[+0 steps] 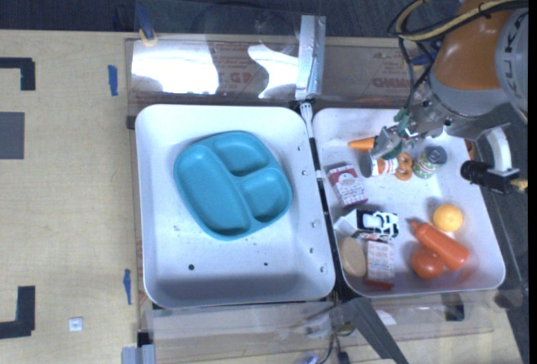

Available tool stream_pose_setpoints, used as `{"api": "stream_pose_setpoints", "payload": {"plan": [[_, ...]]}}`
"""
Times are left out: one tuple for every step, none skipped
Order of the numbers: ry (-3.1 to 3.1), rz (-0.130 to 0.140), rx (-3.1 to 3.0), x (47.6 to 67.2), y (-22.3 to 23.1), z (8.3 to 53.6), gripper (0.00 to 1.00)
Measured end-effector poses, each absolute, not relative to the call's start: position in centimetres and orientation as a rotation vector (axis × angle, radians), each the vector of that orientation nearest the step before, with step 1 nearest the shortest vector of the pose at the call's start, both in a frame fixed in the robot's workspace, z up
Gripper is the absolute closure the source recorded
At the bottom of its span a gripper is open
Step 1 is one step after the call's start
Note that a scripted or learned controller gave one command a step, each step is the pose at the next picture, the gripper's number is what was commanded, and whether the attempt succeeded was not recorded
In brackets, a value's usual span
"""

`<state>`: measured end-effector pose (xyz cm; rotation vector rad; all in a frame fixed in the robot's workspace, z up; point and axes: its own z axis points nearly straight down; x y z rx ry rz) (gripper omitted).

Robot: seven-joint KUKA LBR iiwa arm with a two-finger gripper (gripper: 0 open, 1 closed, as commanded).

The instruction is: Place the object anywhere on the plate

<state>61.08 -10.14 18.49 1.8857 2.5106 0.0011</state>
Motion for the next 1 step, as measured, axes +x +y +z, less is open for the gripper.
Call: {"api": "stream_pose_setpoints", "payload": {"plan": [[2.598,0.006,1.762,62.57,-1.14,18.47,1.00]]}}
